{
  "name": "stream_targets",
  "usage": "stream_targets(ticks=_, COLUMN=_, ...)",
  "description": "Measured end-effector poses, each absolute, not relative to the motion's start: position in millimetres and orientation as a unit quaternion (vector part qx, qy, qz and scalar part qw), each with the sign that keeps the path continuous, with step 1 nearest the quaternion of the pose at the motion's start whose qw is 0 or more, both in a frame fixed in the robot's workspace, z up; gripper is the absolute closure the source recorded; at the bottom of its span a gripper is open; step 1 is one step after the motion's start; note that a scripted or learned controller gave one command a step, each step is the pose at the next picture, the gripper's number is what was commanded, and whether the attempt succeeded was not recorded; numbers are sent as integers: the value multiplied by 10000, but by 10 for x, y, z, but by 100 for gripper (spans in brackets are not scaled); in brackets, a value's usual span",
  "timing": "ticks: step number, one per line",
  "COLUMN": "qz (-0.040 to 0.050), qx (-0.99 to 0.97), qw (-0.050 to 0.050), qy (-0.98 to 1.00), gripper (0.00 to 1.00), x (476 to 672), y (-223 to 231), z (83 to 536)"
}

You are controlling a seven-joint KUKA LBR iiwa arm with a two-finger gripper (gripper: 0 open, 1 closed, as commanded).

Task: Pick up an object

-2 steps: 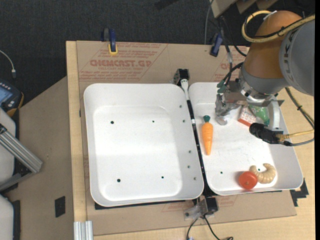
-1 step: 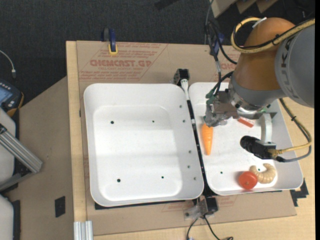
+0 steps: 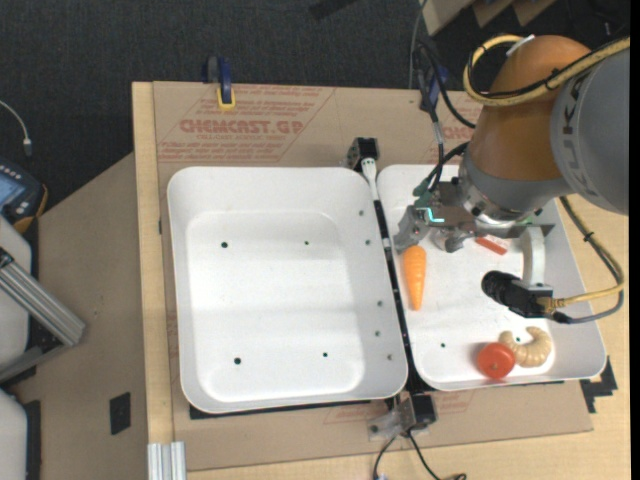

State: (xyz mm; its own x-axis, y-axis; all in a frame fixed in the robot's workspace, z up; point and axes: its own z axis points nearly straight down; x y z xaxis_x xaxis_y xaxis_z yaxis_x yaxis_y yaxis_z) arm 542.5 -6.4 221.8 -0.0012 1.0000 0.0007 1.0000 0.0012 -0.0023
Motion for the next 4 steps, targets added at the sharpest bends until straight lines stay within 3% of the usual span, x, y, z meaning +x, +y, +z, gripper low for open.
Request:
stream_targets(ticks=1, qz=-4, qx=-7064, qw=-2, qy=-7078, gripper=100, x=5432, y=-62, z=2324)
stream_targets(ticks=2, qz=2, qx=-7064, qw=2, qy=-7078, gripper=0, x=5430, y=-63, z=2318)
stream_targets(ticks=3, qz=-8, qx=-7062, qw=-11, qy=-7080, gripper=100, x=5438, y=-63, z=2424)
stream_targets(ticks=4, qz=21, qx=-7049, qw=35, qy=-7093, gripper=100, x=5351, y=679, z=1808)
